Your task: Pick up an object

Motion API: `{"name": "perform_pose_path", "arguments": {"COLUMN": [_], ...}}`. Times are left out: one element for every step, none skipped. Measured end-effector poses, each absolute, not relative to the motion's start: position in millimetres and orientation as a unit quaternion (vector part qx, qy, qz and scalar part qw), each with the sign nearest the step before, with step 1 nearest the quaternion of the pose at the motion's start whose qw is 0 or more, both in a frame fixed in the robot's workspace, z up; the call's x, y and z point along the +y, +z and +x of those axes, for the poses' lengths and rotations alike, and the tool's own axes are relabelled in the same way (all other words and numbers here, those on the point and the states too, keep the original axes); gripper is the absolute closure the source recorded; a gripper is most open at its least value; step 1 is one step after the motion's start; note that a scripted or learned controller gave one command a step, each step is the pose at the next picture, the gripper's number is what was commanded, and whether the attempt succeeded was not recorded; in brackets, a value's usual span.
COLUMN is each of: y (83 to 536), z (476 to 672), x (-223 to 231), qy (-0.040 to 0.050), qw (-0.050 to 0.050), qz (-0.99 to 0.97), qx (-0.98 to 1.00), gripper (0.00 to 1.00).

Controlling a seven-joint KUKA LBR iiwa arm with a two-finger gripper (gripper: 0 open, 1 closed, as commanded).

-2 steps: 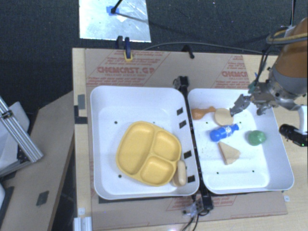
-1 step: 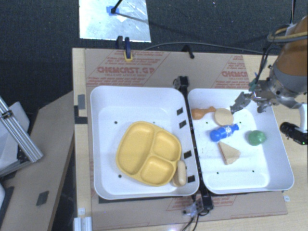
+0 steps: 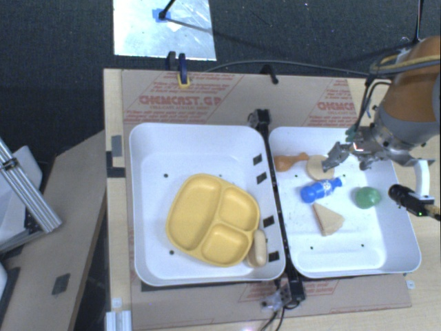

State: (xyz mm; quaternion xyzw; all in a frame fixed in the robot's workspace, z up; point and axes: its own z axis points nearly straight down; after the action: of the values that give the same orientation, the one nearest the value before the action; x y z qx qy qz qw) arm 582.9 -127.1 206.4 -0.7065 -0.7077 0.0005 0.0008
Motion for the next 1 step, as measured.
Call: {"name": "perform_pose_path", "arguments": {"y": [163.5], "z": [586.1], "x": [-130.6], "qy": [0.0006], "qw": [0.001], "qz": [-0.707], "qx": [-0.708], "gripper": [0.00]}}
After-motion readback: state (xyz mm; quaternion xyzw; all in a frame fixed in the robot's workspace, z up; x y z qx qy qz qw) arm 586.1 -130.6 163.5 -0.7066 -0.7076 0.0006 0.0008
